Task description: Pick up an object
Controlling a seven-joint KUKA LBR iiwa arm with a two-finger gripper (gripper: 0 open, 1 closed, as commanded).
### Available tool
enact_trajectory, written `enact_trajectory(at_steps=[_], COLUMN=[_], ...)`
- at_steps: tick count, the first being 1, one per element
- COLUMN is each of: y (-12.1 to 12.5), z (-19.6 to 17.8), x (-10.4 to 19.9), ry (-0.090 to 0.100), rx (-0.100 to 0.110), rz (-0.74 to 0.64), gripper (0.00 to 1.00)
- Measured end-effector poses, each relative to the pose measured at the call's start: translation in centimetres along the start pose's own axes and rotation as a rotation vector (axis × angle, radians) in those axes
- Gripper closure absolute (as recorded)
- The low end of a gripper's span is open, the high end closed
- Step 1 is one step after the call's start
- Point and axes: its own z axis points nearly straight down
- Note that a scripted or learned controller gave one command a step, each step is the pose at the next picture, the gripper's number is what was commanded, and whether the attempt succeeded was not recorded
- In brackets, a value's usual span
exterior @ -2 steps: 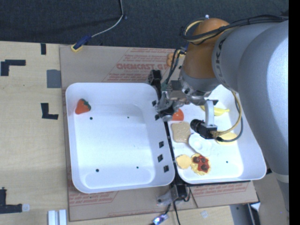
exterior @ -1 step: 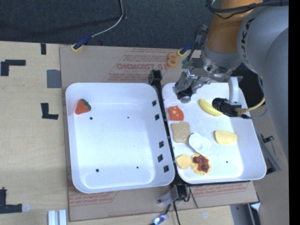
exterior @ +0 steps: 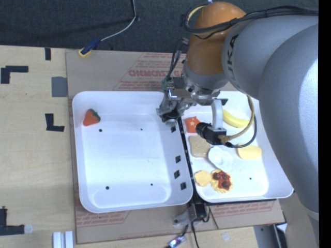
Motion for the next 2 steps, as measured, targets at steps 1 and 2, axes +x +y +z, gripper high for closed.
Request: enact_trajectory(at_steps=[1,2], y=[-1.9,-6.8], z=[-1.2,0.2], x=[-10.7,-4.6], ry=[-0.006,-0.001], rx=[-0.001,0.003], rz=[0.019,0.006], gripper=[1.00,1.00])
